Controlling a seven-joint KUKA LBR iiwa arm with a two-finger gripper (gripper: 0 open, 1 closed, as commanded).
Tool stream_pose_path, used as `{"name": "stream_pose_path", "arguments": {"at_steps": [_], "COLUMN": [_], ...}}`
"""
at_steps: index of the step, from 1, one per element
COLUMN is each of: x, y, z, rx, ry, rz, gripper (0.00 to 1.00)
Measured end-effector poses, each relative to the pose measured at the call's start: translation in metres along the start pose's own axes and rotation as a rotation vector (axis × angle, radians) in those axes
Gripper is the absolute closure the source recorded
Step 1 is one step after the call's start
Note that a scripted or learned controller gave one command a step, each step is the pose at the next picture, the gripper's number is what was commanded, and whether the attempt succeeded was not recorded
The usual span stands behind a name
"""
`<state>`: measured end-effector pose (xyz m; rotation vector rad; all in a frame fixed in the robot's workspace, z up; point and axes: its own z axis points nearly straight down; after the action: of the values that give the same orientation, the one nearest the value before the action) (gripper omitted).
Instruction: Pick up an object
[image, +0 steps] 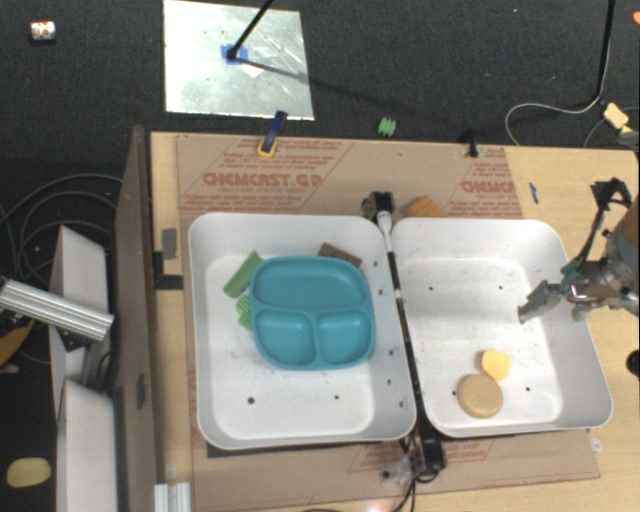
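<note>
In the right bin (470, 255) lie a small yellow piece (495, 363) and, just below it, a round tan piece (480, 396), both near the front. My gripper (535, 303) reaches in from the right edge over the right bin's right part, above and to the right of the yellow piece, with nothing visible between its fingers. The left bin (215, 400) holds a blue divided plate (310, 312), a green item (241, 274) partly under the plate's left rim, and a brown item (340, 254) at its upper right.
An orange block (424, 208) and a dark clip (380, 206) sit on the cardboard behind the bins. A blue-and-yellow tool (271, 134) lies at the board's far edge. Cables trail at the upper right.
</note>
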<state>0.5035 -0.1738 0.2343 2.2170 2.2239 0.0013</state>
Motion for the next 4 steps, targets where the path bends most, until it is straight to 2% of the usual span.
{"name": "stream_pose_path", "arguments": {"at_steps": [1,2,3,4], "x": [0.01,0.028,-0.035,-0.007], "y": [-0.005,-0.017,0.138,0.056], "z": [0.094,0.152,0.095,0.105], "rx": [0.007,0.0,-0.02,0.006], "ry": [0.003,0.001,-0.009,0.003], "rz": [0.001,0.003,-0.005,0.004], "gripper": [0.0,0.0,0.0,0.0]}}
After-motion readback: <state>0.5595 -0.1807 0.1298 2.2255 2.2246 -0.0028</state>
